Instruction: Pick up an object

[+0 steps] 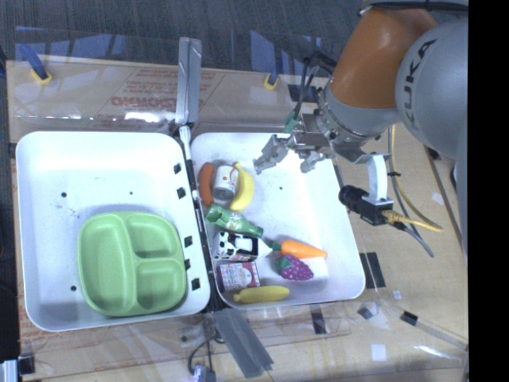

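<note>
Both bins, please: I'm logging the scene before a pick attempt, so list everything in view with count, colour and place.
bins: 2, white, side by side on the bench
divided tray: 1, light green, in the left bin
can: 1, silver and red, upper left of the right bin
bananas: 2, yellow, one beside the can, one at the near edge
bottle: 1, green, lying below the can
carrot: 1, orange, right bin centre
grapes: 1 bunch, purple, below the carrot
small carton: 1, red and white, near the lower banana
gripper: 1, grey metal, above the right bin's far end, fingers spread, holding nothing
</note>
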Robot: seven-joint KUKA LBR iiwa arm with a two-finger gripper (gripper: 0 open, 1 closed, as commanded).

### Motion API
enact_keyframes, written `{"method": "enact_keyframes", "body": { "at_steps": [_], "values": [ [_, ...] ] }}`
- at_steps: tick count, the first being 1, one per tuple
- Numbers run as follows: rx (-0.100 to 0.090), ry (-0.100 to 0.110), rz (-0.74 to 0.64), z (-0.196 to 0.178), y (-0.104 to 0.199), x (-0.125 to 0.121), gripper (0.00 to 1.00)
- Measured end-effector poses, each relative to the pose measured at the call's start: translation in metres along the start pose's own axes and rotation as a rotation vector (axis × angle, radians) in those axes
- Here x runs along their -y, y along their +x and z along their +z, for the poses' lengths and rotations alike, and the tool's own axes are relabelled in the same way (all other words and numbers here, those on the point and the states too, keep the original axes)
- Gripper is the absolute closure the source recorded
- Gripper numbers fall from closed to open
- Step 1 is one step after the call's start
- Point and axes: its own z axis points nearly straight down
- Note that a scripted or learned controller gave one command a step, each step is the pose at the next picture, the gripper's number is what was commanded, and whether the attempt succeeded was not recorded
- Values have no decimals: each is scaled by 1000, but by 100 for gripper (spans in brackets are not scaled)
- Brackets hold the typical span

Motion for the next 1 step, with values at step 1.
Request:
{"method": "enact_keyframes", "body": {
  "at_steps": [1],
  "values": [
    [1,0,-125,110,-2,-21,0]
  ]
}}
